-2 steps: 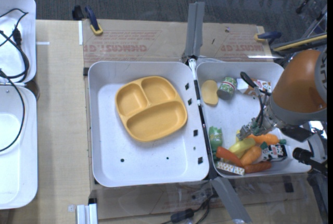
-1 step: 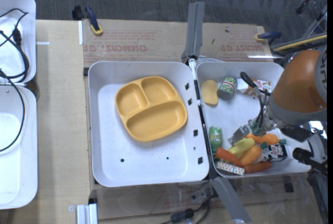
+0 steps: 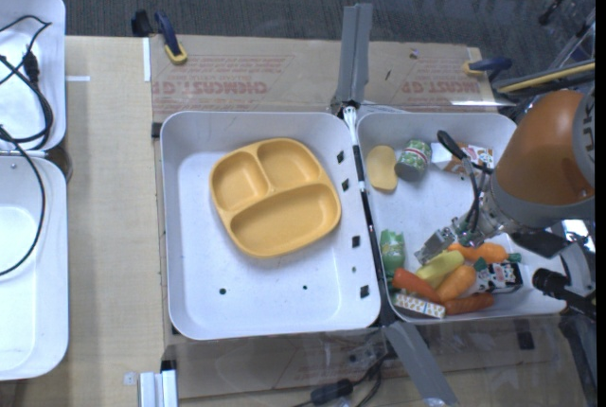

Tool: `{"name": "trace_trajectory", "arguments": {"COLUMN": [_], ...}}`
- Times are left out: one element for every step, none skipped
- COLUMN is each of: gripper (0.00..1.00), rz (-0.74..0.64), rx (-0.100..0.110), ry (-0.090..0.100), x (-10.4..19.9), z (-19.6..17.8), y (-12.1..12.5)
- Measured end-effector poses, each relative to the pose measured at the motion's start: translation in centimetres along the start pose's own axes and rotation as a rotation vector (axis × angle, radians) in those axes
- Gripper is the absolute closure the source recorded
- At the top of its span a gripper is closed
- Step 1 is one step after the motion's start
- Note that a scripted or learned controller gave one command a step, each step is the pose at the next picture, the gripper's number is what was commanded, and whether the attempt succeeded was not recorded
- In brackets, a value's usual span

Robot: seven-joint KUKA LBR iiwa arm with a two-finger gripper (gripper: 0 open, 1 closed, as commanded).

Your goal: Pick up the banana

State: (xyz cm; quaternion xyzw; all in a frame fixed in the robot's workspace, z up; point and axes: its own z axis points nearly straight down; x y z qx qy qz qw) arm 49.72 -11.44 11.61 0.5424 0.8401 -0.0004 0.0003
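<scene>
The grey arm with its orange band point(image 3: 547, 150) reaches in from the right of the frame and bends down over the right-hand shallow white bin point(image 3: 417, 206). Its metal pincer point(image 3: 445, 244) hangs low in that bin's lower middle, just at the upper left edge of a heap of toys. Whether its tips are spread or pressed together cannot be told at this size, and nothing is seen between them.

The yellow-green toy banana point(image 3: 441, 266) lies in that heap in the bin's lower right part, directly below and right of the pincer, touching or almost touching it. It is crowded: an orange toy carrot point(image 3: 456, 282) lies against its lower side, a red-orange piece point(image 3: 409, 281) sits to its lower left, and a small white patterned box point(image 3: 419, 305) lies along the bin's lower rim. A green packet point(image 3: 392, 251) lies to the left, near the wall between the bins.

The upper part of the right bin has more room: a pale yellow flat piece point(image 3: 382, 167) and a small green can point(image 3: 413, 159) sit near the upper left corner, with bare white floor between them and the heap.

The left-hand white bin point(image 3: 189, 235) holds a yellow-orange divided plate point(image 3: 275, 197) near its centre, with open floor around it. Wooden bench point(image 3: 104, 206) lies left of the bins.
</scene>
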Motion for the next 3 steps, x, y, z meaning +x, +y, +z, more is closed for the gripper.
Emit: {"name": "trace_trajectory", "arguments": {"gripper": [0.0, 1.0, 1.0], "rz": [-0.041, -0.04, 0.392], "rx": [0.0, -0.001, 0.002], "ry": [0.0, -0.001, 0.0], "x": [-2.0, -2.0, 0.0], "z": [2.5, 1.6, -7.5], "y": [1.2, 1.2, 7.3]}}
